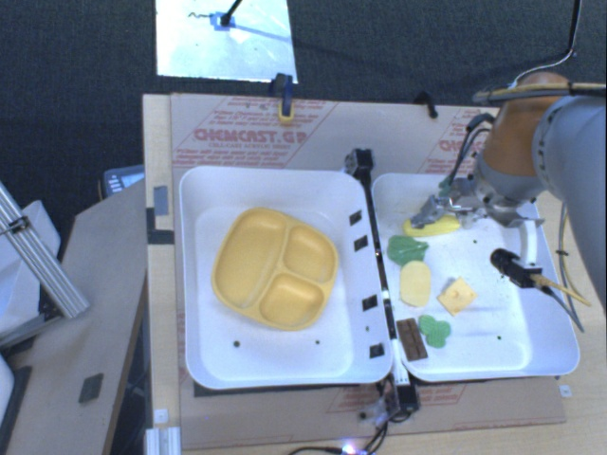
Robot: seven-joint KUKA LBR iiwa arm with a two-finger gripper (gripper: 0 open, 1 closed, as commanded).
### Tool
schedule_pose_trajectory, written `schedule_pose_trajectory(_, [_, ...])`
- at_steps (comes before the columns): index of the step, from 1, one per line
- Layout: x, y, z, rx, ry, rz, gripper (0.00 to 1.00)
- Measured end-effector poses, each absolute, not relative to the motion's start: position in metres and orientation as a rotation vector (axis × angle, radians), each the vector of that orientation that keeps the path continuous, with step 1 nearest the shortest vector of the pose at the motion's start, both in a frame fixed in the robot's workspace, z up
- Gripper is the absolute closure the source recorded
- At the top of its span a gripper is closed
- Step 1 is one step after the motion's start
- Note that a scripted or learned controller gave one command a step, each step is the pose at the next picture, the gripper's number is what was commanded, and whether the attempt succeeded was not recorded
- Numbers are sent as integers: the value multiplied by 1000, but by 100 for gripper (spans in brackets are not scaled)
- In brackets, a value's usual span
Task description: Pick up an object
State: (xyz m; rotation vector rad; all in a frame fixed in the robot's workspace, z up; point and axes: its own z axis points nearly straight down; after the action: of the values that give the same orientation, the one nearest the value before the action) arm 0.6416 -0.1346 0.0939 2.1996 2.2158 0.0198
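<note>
1. Brown block (pixel 411 339), small and rectangular, at the near left corner of the right bin (pixel 545 344), close to the divider between the 2 bins.
2. Green piece (pixel 435 331), lobed, just beside the brown block on its right.
3. Yellow wedge (pixel 457 297), pale, cheese-like, beyond the green piece toward the bin's middle.
4. Pale yellow oval (pixel 414 283), lying flat, left of the wedge.
5. Green leafy piece (pixel 406 249), just beyond the oval, near the bin's left wall.
6. Yellow long piece (pixel 432 225), banana-like, lying at the far part of the right bin, directly at the tips of the jaws.
7. Gripper (pixel 446 206), reaching in from the right on the grey arm (pixel 569 145) with its orange band; jaws lowered onto the yellow long piece; whether they are clenched on it or released cannot be told.
8. Left bin (pixel 204 349), white, holding 1 yellow tray (pixel 275 266) with 3 compartments, set near its middle.
9. Worktop (pixel 237 136), brown board with red lettering, bearing both bins side by side.
</note>
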Motion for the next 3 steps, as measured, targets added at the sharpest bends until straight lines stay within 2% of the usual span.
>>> schedule_pose_trajectory(1, [613, -195, 344, 2209, 2207, 13, 0])
schedule_pose_trajectory(2, [628, -133, 547, 2197, 2219, 20, 0])
schedule_pose_trajectory(3, [627, -135, 547, 2206, 2226, 6, 100])
